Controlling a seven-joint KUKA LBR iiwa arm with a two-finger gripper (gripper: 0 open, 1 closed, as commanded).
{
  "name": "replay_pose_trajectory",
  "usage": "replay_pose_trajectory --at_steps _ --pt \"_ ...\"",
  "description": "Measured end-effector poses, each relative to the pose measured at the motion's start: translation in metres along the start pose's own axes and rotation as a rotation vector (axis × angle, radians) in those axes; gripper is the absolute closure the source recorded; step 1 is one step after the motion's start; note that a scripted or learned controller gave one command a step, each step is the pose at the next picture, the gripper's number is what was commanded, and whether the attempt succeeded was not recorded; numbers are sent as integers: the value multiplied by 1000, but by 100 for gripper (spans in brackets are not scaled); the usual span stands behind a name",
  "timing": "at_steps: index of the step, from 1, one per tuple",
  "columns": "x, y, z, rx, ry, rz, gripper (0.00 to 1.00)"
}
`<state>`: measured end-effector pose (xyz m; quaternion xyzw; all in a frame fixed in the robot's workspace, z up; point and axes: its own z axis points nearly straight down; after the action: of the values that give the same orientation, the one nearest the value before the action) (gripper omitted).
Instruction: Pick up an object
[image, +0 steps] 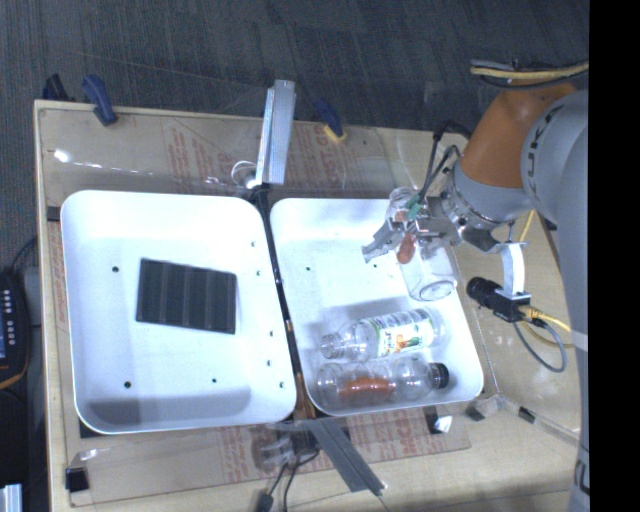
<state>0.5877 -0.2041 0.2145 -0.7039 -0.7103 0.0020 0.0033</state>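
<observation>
The gripper (400, 240) hangs over the right bin (300, 290), apparently in the approach step. Its jaw state cannot be told. A clear cup (430, 275) lies just beside it; two bottles (385, 335) lie nearer the front. Next move: descend onto one object.

Even overhead light, fairly bright. Both white bins blow out near their middles: left bin (100, 300), right bin (320, 250). Soft shadow along left bin's front wall w/ grey gradient. Clear plastic sheet on bench (150, 150) glints near back edge. Dark floor beyond is noisy, low detail. Slight softness overall.
</observation>
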Motion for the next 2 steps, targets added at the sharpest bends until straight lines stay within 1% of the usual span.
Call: replay_pose_trajectory --at_steps 1,2 --pt "0 0 0 0 0 0 0" --pt "35 14 -4 -4 -1 177 0"
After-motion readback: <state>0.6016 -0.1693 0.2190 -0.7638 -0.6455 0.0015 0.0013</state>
